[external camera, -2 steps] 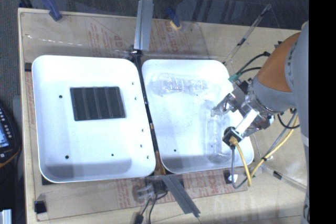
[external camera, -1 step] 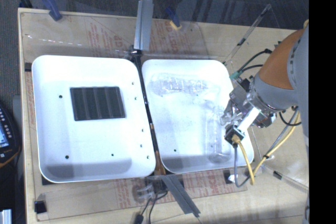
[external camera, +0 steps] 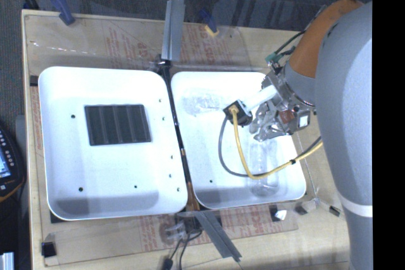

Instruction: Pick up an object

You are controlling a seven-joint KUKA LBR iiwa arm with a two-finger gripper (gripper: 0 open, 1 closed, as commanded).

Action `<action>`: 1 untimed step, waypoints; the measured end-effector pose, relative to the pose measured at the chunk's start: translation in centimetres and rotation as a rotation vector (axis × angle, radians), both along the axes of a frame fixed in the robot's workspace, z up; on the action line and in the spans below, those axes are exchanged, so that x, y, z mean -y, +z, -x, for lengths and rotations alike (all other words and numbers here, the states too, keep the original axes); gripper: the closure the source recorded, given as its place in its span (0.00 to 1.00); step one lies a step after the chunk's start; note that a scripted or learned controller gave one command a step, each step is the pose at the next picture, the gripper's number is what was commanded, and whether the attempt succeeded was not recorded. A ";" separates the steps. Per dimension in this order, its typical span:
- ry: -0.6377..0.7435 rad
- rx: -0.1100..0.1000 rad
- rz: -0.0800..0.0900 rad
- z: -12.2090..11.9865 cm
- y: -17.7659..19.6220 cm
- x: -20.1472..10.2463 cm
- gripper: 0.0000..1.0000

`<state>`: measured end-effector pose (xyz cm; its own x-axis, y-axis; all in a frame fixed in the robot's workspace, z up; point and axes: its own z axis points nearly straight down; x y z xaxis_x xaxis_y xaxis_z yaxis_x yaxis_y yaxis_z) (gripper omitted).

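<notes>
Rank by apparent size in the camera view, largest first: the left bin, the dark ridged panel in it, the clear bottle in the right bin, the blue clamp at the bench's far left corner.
1. Left bin
2. Dark ridged panel
3. Clear bottle, faint and partly under the gripper, so its outline is unsure
4. Blue clamp

Evenly lit from overhead, bright on the white bins (external camera: 104, 136), near blown out. Soft shadows along lower bin walls. Dim, grainy floor at top. Slightly soft focus throughout.
</notes>
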<state>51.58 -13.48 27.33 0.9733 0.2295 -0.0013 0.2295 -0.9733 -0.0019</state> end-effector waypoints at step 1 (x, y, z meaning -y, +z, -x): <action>-0.001 -0.001 -0.001 0.0 0.0 0.0 0.00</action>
<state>51.56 -13.49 27.31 0.9735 0.2287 -0.0018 0.2287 -0.9735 -0.0027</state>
